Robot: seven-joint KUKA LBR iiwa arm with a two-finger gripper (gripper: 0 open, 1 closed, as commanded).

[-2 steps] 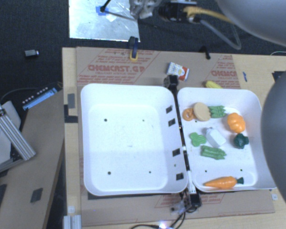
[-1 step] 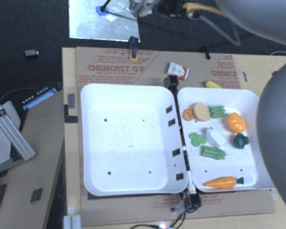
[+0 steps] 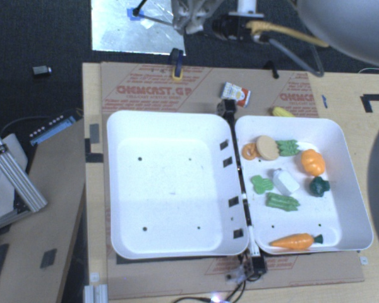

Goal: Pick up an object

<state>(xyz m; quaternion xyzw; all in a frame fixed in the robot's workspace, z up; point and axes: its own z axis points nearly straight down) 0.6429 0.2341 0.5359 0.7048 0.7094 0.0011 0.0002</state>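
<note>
The right bin (image 3: 347, 169) holds several toy foods. Among them are a tan round bun (image 3: 266, 147), an orange ring (image 3: 249, 151), a green pea pod (image 3: 287, 147) and an orange pepper (image 3: 312, 162). Lower down lie a white block (image 3: 285, 182), a light green piece (image 3: 261, 184), a dark green broccoli (image 3: 319, 185), a green bean pod (image 3: 282, 201) and a carrot (image 3: 295, 240). My gripper (image 3: 192, 21) hangs high at the top of the view, beyond the bench's far edge and well away from both bins, with nothing seen in it.
The left bin (image 3: 167, 182) lies beside the right one. A small white and orange carton (image 3: 235, 93) and a yellow piece (image 3: 282, 112) lie on the cardboard behind the bins. A blue and yellow clamp (image 3: 176, 64) sits at the far edge. An aluminium rail (image 3: 9, 169) stands at the left.
</note>
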